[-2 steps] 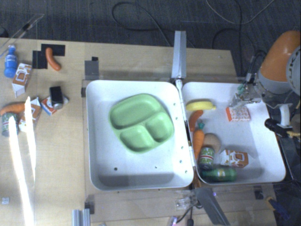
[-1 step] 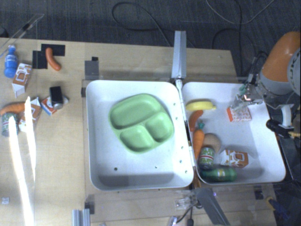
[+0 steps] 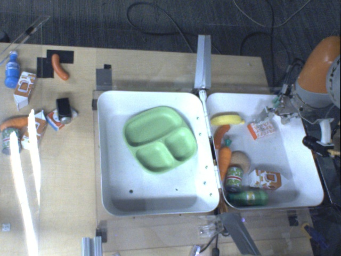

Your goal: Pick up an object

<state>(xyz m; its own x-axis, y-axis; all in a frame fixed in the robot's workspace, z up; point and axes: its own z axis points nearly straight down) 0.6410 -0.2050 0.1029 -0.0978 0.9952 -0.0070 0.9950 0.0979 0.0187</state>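
Observation:
The right bin (image 3: pixel 298 159) holds several objects. An orange and white packet (image 3: pixel 262 128) lies near its back, with a yellow banana (image 3: pixel 227 120) at the back left. Along the left wall are a red-orange sausage shape (image 3: pixel 220 135), a carrot (image 3: pixel 225 157), a brownish round item (image 3: pixel 241 159) and a can (image 3: pixel 233 177). A green cucumber (image 3: pixel 248 197) and a small carton (image 3: pixel 265 180) rest at the front. My gripper (image 3: pixel 279 110) hangs over the bin's back right corner, just right of the packet and close above it. Nothing shows in its grasp.
A green divided plate (image 3: pixel 160 138) lies in the left bin (image 3: pixel 112 185). On the bench to the left are a blue bottle (image 3: pixel 11 68), a sausage (image 3: pixel 61 67), small cartons (image 3: pixel 24 87) and a black block (image 3: pixel 64 108). A metal post (image 3: pixel 203 63) stands behind the bins.

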